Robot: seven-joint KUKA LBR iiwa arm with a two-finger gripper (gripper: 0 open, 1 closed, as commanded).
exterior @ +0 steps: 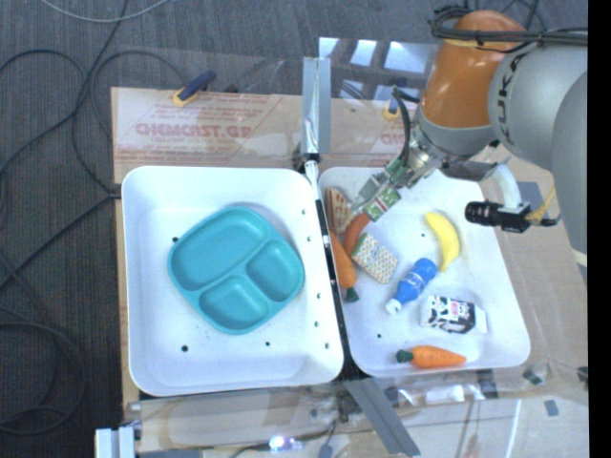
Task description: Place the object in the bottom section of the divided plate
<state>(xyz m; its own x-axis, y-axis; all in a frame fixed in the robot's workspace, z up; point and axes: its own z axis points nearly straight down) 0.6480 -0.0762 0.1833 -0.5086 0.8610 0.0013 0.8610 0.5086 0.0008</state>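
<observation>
Across two bins (143, 284): divided plate (238, 268) left, banana (443, 238) right; finger state indiscernible.

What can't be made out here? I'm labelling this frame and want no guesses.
- Gripper, camera view: too small and blurred to tell open or shut, or holding anything.
- Item by the right bin's left wall: cut by the divider and the gripper.
- Milk carton print: too small.

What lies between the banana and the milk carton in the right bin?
In the camera view, the blue bottle lies roughly between the banana and the milk carton, offset leftward.
</observation>
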